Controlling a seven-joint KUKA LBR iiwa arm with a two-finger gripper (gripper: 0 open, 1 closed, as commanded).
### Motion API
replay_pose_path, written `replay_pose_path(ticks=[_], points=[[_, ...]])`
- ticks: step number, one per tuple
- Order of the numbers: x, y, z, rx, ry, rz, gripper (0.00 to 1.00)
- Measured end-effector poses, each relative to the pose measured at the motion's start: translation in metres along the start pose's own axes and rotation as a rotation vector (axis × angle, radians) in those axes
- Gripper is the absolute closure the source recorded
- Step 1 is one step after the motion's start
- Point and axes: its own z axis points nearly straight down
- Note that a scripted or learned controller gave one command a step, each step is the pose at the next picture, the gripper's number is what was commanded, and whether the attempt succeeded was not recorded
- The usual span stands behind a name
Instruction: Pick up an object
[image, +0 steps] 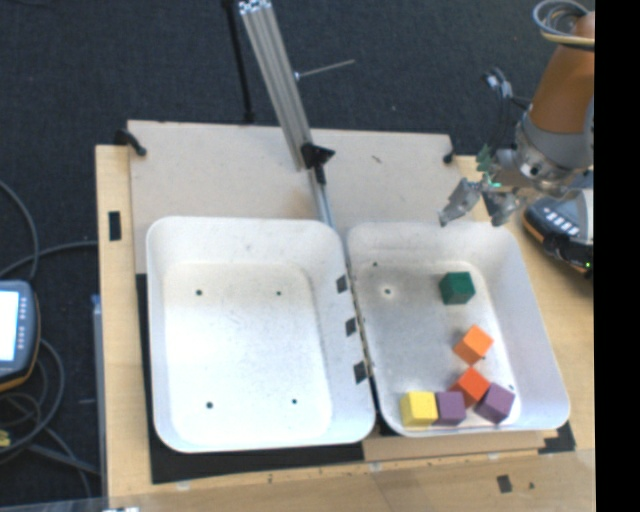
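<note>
- Jaws (478, 203): sitting above the far rim of the right bin (530, 300), near its back right corner. The fingers are small and blurred against the table (250, 165); they are appearing spread apart, with nothing between them.
- Arm (560, 90): entering from the right, its upper part being cut off by the frame edge.
- Right bin contents: a green cube (457, 288) is lying nearest the jaws; an orange cube (475, 343) is sitting below it; along the near wall a yellow cube (419, 407), a purple cube (450, 407), a second orange cube (472, 384) and a second purple cube (495, 402) are clustering, touching one another.
- Left bin (160, 300): lying just beside the right bin.
</note>
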Motion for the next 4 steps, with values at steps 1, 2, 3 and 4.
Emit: replay_pose_path(ticks=[1, 2, 3, 4], points=[[-0.019, -0.012, 0.154, 0.006, 0.001, 0.003, 0.0], [0.021, -0.054, 0.152, -0.003, -0.001, 0.003, 0.0], [0.06, -0.078, 0.152, -0.005, -0.001, 0.0, 0.0], [0.079, -0.118, 0.154, 0.0, 0.001, 0.004, 0.0]])
